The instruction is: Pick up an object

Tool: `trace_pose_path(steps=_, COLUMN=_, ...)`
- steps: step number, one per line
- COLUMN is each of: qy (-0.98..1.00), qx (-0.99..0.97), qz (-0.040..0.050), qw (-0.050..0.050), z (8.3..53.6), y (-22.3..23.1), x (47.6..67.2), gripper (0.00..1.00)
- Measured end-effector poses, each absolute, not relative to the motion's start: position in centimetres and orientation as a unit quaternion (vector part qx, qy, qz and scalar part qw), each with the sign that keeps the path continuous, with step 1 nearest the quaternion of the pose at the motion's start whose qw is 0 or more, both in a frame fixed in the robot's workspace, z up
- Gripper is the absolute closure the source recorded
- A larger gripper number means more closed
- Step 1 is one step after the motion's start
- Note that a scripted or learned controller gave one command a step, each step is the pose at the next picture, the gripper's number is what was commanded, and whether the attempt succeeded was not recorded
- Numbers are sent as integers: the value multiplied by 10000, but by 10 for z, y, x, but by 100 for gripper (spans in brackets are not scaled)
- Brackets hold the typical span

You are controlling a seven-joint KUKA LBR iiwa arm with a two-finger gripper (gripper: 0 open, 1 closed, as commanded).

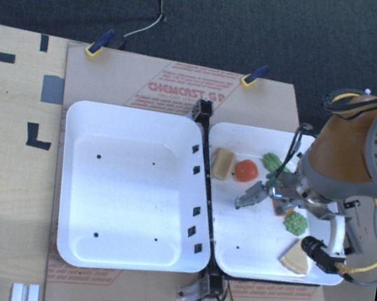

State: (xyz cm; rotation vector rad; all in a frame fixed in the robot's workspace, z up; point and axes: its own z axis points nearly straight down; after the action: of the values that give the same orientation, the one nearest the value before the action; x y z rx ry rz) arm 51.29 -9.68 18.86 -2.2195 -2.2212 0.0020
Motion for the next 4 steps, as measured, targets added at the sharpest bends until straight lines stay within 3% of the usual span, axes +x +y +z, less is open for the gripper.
trace_pose_path(steps=1, qy=-7059, qx=-7083, qz=4, qw=-11, z=82, y=-190, x=545, gripper=0)
trace_pose_path(steps=2, qy=-7084, qx=-7058, qz=-2, qw=-1, z=85, y=-118, x=515, gripper=0)
trace_pose_path(steps=3, qy=-7086, qx=-7056, qz=-6, qw=-10, z=85, y=-96, x=564, gripper=0)
trace_pose_path(steps=4, qy=-7077, qx=-7065, qz=-6, qw=-24, z=85, y=-142, x=624, gripper=0)
